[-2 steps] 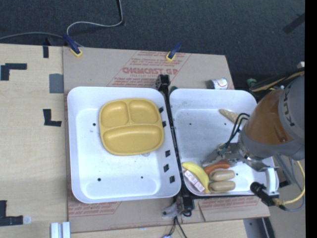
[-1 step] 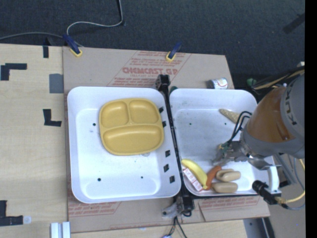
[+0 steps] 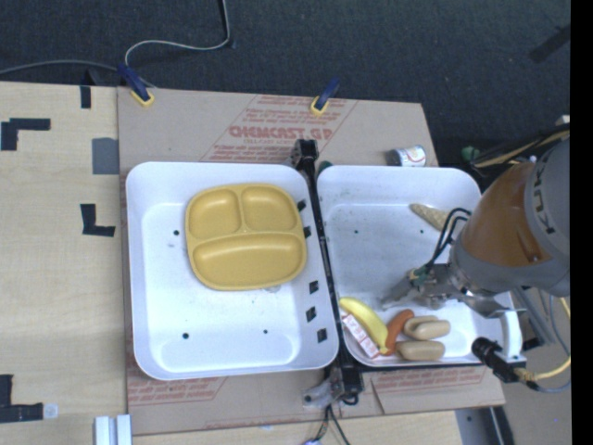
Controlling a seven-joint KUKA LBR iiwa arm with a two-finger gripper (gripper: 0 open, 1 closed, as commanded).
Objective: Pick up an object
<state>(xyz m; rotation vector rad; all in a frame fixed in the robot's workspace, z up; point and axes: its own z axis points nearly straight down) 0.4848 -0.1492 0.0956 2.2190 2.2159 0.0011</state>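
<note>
In the right bin [image 3: 375, 213], several toy foods lie bunched at the near edge: a yellow banana [image 3: 363, 319], an orange-red sausage [image 3: 398, 328], two tan bread rolls [image 3: 429, 327] [image 3: 421, 349] and a red-and-white packet [image 3: 357, 335]. A tan wedge [image 3: 428, 215] lies apart near the far right wall. My gripper [image 3: 409, 291] is low in this bin, just above and behind the sausage and rolls, pointing left. Nothing is visibly held in it.
The left bin [image 3: 153, 276] holds a yellow divided plate [image 3: 246, 235] in its far half. A black divider [image 3: 315, 248] runs between the bins. The arm's orange band [image 3: 505, 221] hangs over the right bin's right side. A small can [image 3: 409, 157] sits behind the bins.
</note>
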